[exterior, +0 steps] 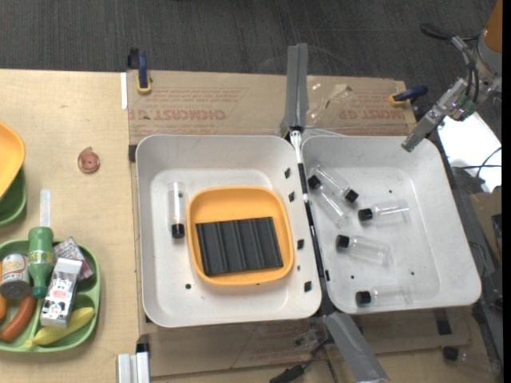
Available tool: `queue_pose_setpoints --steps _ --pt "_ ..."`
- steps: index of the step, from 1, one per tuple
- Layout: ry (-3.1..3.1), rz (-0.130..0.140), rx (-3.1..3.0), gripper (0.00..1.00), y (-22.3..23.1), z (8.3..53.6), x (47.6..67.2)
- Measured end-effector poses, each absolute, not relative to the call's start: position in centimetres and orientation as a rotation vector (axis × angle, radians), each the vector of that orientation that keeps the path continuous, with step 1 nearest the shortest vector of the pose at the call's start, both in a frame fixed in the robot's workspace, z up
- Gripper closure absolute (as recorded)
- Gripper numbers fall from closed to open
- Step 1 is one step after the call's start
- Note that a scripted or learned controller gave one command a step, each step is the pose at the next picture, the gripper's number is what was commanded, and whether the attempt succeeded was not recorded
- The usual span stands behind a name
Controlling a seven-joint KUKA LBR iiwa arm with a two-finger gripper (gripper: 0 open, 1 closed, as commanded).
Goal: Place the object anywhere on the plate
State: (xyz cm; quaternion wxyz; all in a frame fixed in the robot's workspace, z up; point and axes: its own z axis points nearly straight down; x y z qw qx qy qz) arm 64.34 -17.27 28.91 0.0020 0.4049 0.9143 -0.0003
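An orange plate [239, 199] sits in the left bin [152, 214]. A black ribbed block [239, 244] lies flat on the plate, over its middle and front. A clear vial with a black cap [176, 209] lies in the left bin just left of the plate, touching neither the plate nor the block. My gripper [416, 137] hangs over the far right corner of the right bin [447, 238], far from the plate, and nothing shows in it.
Several clear vials with black caps [375, 212] lie scattered in the right bin. Left of the bins, a green tray [84, 313] of toy food, an orange dish [9, 162] and a small pink ring [89, 161] rest on the wooden table. Clamps hold the cardboard at the back.
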Motion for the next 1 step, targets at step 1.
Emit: queue_pose_setpoints --steps 1 --pt "3.044 -0.001 0.751 0.00 -22.30 35.41 63.56"
